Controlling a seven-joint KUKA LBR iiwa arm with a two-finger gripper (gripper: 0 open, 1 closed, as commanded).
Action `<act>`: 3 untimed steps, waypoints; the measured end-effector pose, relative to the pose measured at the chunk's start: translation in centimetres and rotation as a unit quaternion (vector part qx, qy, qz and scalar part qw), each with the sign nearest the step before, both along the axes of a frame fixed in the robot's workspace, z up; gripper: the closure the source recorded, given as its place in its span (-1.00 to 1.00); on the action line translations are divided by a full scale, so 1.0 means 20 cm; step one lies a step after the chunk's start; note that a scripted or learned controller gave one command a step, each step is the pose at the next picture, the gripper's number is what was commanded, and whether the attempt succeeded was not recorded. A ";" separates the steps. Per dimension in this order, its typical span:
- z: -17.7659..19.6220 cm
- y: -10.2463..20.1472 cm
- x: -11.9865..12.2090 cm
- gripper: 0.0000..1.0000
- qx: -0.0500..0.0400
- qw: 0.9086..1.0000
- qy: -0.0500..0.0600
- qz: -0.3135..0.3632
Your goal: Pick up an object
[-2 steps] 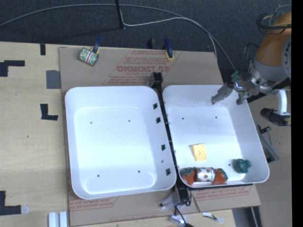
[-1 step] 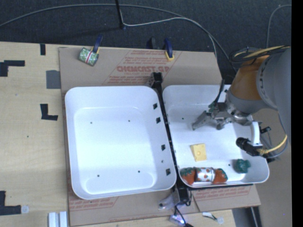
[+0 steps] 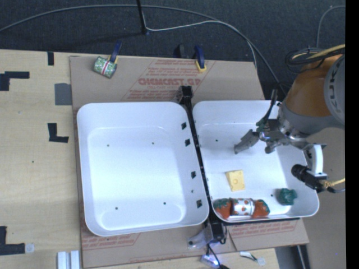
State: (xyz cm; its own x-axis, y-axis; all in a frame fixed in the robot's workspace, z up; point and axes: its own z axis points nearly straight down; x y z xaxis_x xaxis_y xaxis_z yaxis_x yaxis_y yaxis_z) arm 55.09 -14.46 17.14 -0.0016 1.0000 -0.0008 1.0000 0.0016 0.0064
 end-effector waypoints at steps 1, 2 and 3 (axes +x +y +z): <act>-0.39 0.07 -0.21 -1.00 0.001 1.000 0.007 -0.001; -0.15 0.02 -0.34 -1.00 0.000 0.999 0.002 0.035; -0.31 -0.01 -0.30 -1.00 0.001 1.000 0.004 0.000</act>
